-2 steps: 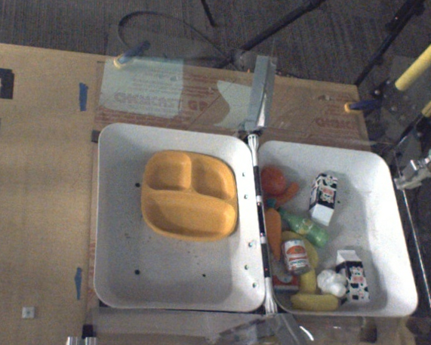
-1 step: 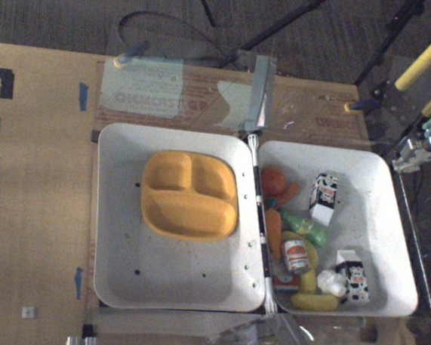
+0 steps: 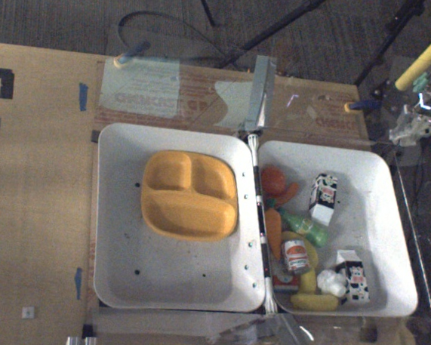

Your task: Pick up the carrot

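The carrot [image 3: 273, 230] is a short orange stick lying lengthwise against the left wall of the right bin [image 3: 392, 223], between a red toy vegetable [image 3: 273, 179] and a small red-labelled can [image 3: 295, 256]. A green bottle [image 3: 307, 229] lies right beside it. My gripper [image 3: 421, 119] hangs well away from the carrot, beyond the far right corner of the right bin and outside both bins. It holds nothing that I can see.
The left bin [image 3: 116, 257] holds an orange divided plate [image 3: 190, 194]. The right bin also holds two cow-print cartons [image 3: 323, 198] [image 3: 354, 280], a white lump [image 3: 331, 282] and a yellow banana [image 3: 314, 301] by the near wall. A metal divider [image 3: 258, 104] runs between the bins.
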You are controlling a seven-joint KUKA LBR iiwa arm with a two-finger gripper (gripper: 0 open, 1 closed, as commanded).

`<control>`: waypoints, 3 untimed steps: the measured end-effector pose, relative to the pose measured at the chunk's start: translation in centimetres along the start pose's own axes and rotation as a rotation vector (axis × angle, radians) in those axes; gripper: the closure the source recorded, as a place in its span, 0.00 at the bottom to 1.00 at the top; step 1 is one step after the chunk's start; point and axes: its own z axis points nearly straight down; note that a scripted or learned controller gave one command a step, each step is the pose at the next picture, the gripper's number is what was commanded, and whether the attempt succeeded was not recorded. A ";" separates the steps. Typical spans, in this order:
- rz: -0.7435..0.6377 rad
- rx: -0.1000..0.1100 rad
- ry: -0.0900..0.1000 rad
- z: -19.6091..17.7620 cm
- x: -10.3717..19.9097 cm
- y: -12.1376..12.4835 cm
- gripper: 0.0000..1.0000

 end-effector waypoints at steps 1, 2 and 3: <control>0.368 0.002 0.000 -0.3 -0.1 0.9 1.00; -0.104 0.006 0.003 3.1 -0.1 -0.5 1.00; 0.066 0.000 0.001 1.0 2.1 0.6 1.00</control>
